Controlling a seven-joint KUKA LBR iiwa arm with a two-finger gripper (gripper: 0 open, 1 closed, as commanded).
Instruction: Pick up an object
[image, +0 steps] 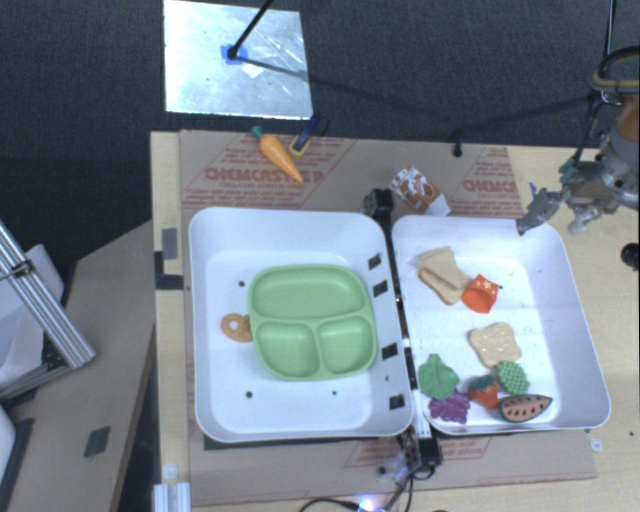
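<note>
My gripper (557, 216) hangs at the far right corner of the right bin (570, 290), open, with nothing between its fingers. Below it and to the left lie a tan bread slice (443, 273) and a red piece (481, 293). Nearer the front of this bin are a toast slice (494, 343), a green leaf (437, 376), purple grapes (450, 407), a small red fruit (485, 391), a green textured piece (513, 376) and a watermelon slice (523, 407). The left bin (215, 250) holds a green divided plate (310, 320) and a small orange pretzel (237, 327).
Behind the bins on the cardboard lie a toy carrot (280, 157) and a small printed packet (415, 188). A silver sheet (238, 60) lies farther back. A black divider (390, 300) with clips runs between the two bins.
</note>
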